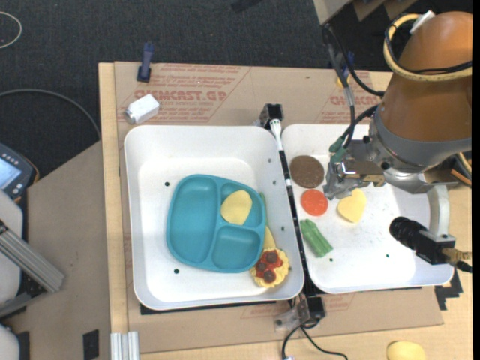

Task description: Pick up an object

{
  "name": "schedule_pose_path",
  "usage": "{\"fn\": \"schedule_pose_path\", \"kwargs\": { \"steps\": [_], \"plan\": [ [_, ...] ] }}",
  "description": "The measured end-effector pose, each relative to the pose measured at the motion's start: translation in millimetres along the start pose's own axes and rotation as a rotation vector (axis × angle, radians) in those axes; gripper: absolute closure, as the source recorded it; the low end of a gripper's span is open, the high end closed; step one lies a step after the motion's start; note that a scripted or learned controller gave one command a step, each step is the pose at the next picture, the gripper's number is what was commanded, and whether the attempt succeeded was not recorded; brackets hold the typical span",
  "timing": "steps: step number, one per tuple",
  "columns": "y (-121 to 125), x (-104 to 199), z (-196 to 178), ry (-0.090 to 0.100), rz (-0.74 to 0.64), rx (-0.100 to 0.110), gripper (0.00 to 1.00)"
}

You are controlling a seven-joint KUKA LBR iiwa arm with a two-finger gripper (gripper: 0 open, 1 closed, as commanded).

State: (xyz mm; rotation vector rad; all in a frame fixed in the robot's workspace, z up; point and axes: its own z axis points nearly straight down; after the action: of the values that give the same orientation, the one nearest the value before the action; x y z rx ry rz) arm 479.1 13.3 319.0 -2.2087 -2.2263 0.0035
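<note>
In the right bin (pixel 367 265) lie a brown disc (pixel 305 171), a red-orange disc (pixel 314 202), a pale yellow chunk (pixel 352 207) and a green stick (pixel 316 238). My gripper (pixel 342 180) hangs low over this bin, just right of the brown disc and directly above the yellow chunk and the red-orange disc. Its metal tip is close to the yellow chunk's upper left edge. I see nothing lifted off the bin floor.
The left bin (pixel 142 201) holds a blue divided plate (pixel 191 223) with a yellow piece (pixel 237 207) on it. A toy pizza slice (pixel 271 267) lies at the plate's lower right. A small white block (pixel 142 109) rests on the cardboard behind the bins.
</note>
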Motion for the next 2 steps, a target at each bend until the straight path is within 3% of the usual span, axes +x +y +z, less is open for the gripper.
{"fn": "schedule_pose_path", "kwargs": {
  "steps": [1,2],
  "plan": [
    [1,94,-40,0.001,-0.004,-0.011,1.0],
    [22,69,-226,0.001,0.008,-0.027,1.0]
  ]
}}
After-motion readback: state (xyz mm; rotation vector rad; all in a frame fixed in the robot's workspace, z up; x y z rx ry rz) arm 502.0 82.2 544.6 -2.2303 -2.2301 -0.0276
